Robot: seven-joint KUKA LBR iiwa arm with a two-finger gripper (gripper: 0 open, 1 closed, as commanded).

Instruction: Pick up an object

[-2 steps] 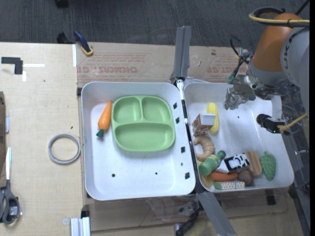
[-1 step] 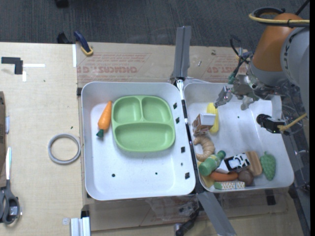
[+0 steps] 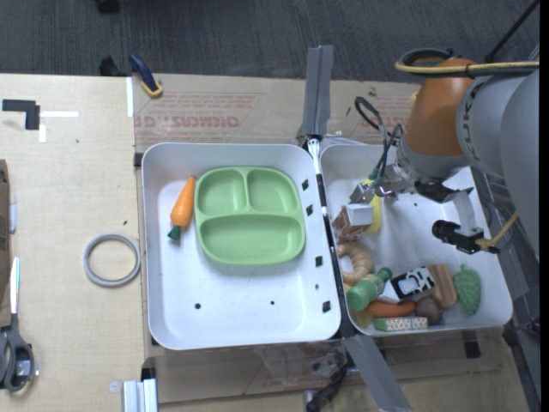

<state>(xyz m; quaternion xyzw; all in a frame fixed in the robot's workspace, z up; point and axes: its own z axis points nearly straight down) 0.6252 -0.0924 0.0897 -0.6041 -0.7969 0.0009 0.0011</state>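
On the far left of the bench lay a pair of grey-handled scissors (image 3: 15, 356) and a pale grey plastic ring (image 3: 111, 258), flat on the light wood. Next came the left white bin (image 3: 232, 320), which held an orange toy carrot with a green tip (image 3: 181, 204) lying just beside a light green, three-compartment plastic tray (image 3: 250, 215). A grey divider bar (image 3: 317, 93) ran between the two bins.

The right white bin (image 3: 489, 294) carried a crowded pile along its near edge: a tan, bread-like toy (image 3: 355, 261), a green bottle-shaped toy (image 3: 367, 288), a second orange carrot (image 3: 393, 310), a black-and-white block (image 3: 414, 281) and a green leafy toy (image 3: 468, 288). Further back sat a small brown and yellow carton-like box (image 3: 358, 218), apart from the pile.

The grey arm with its orange band reached in from the right, and its gripper (image 3: 380, 187) hung just above and beside that box. Whether it was open or shut could not be told.

The box looked the likeliest target: probably light, stiff and easy to pinch across its flat sides, though it might tip.
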